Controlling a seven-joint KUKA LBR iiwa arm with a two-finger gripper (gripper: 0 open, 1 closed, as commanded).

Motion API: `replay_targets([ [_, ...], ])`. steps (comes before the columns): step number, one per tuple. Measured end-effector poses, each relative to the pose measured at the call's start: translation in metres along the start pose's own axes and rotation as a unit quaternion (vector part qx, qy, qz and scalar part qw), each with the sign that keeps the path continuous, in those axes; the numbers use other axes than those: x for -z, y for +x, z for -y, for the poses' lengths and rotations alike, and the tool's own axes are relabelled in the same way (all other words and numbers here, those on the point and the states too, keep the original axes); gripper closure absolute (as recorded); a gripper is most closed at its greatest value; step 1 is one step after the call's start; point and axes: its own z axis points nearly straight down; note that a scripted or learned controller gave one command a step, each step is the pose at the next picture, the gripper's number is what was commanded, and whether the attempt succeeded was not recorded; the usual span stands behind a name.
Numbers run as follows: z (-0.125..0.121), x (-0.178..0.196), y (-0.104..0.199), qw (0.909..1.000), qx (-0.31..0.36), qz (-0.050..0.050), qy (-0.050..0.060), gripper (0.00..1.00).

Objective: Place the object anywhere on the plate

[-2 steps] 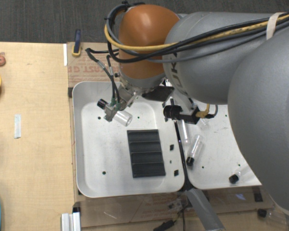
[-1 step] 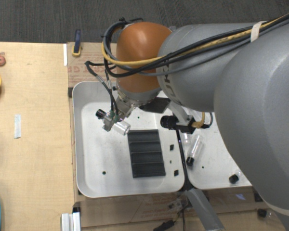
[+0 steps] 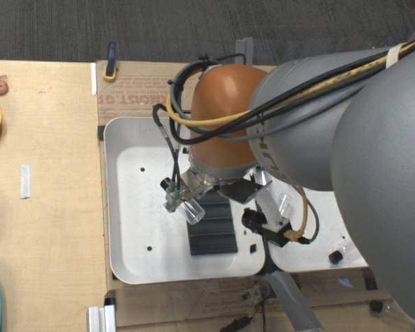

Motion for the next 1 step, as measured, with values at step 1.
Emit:
replay_targets([
  [1,-0.001,0.0141,-0.0492,0.9947,0.103,0.001,-0.001,1.0],
])
